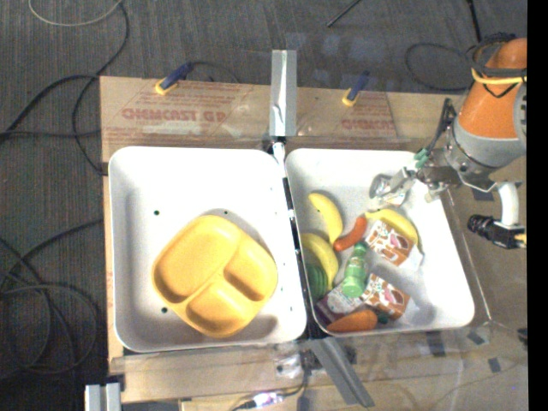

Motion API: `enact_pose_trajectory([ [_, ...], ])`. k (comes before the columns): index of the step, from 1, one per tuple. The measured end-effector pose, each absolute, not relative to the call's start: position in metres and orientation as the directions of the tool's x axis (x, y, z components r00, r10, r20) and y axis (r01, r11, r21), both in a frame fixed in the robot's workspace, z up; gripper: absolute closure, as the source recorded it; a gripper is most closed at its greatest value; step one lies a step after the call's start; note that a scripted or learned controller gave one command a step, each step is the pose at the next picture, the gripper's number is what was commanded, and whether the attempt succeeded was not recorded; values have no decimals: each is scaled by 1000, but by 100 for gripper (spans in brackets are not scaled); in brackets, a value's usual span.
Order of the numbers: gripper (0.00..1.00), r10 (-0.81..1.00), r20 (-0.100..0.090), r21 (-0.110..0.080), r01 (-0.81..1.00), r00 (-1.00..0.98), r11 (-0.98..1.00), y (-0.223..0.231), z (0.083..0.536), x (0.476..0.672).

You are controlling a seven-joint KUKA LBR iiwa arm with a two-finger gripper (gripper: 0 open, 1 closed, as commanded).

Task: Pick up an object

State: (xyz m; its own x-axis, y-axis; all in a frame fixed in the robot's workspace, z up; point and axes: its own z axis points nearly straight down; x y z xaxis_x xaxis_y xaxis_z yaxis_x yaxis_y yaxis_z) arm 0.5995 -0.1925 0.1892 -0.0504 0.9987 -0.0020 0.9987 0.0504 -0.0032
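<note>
My gripper (387, 187) hangs over the upper right part of the right bin (445, 238), with the arm coming in from the right. It sits just above a pile of toys: two yellow bananas (324, 212), a red-orange chilli (349, 234), a printed snack box (392, 240), a green bottle (353, 272), a second printed carton (384, 296) and an orange carrot (351, 321). Nothing shows between the gripper's fingers.
The left bin (137, 187) holds a yellow three-compartment plate (216, 274). A metal divider (282, 92) stands between the bins at the back. Cardboard lies under both bins, and cables run across the floor behind.
</note>
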Motion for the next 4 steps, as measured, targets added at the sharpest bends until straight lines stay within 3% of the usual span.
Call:
enact_pose_trajectory([
  [1, 0, 994, 1, 0, 994, -106, 106, -169, 266, 582],
  [2, 0, 996, 1, 1, 996, -93, 93, -176, 107, 578],
  [3, 0, 997, 1, -2, 997, 78, -78, -193, 130, 566],
  [4, 0, 993, 2, 12, 993, -117, 117, -207, 92, 587],
])
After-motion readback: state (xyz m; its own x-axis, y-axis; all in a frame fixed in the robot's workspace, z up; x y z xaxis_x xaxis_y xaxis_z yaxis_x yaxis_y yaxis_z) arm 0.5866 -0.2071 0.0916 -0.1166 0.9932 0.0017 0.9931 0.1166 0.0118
